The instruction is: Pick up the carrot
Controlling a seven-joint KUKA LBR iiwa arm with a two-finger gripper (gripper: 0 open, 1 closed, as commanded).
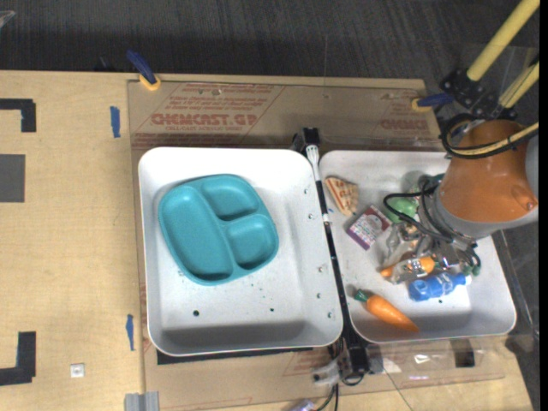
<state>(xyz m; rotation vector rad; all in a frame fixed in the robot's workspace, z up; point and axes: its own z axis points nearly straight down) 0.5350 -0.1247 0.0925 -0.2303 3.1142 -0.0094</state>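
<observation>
The carrot [387, 309], orange with a green stub at its left end, lies near the front wall of the right bin [501, 302]. My gripper [417, 253] hangs under the orange wrist band, low over a cluster of items in the middle of that bin. It is up and to the right of the carrot and apart from it. The arm's wrist hides much of what lies beneath it.
Close around the gripper are a small orange piece [409, 269], a blue toy [432, 288], a purple packet [368, 227] and a green item [409, 204]. A tan slice [342, 193] lies at the bin's back left. The left bin [163, 315] holds a teal divided plate [218, 227].
</observation>
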